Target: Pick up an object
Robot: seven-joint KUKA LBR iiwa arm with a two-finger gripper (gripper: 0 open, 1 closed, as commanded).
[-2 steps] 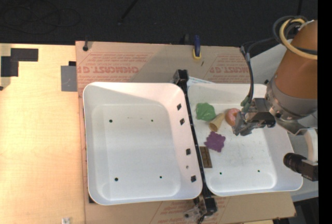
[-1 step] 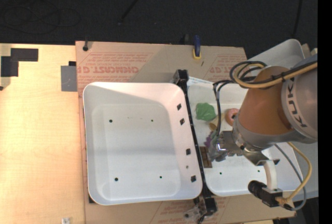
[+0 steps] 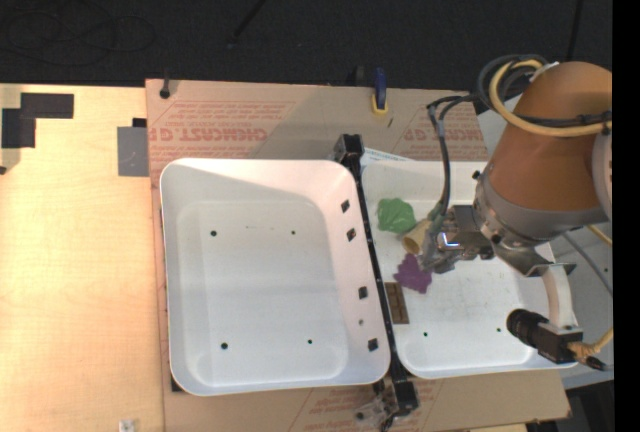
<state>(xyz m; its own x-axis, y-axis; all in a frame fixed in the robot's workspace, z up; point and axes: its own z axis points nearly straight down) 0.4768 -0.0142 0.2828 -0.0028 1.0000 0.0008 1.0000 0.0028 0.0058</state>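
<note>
Right-hand shallow white bin (image 3: 470, 345): metal two-finger gripper (image 3: 437, 250), finger state impossible to tell, low among crumpled green lump (image 3: 396, 215), tan piece (image 3: 413, 241), purple lump (image 3: 412, 273); best centred over one alone before closing.

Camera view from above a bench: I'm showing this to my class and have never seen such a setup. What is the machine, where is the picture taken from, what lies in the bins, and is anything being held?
The picture comes from one fixed camera above the bench, looking down at a slant. The grey and orange bulk on the right is a robot arm, reaching in from that side. At its end sits a two-finger gripper, low over the right white bin. In that bin lie a green object, a purple object and a small tan piece, all close to the gripper. Beside it stands the left white bin, and both rest on a cardboard sheet. Whether anything is gripped cannot be told at this size.
</note>
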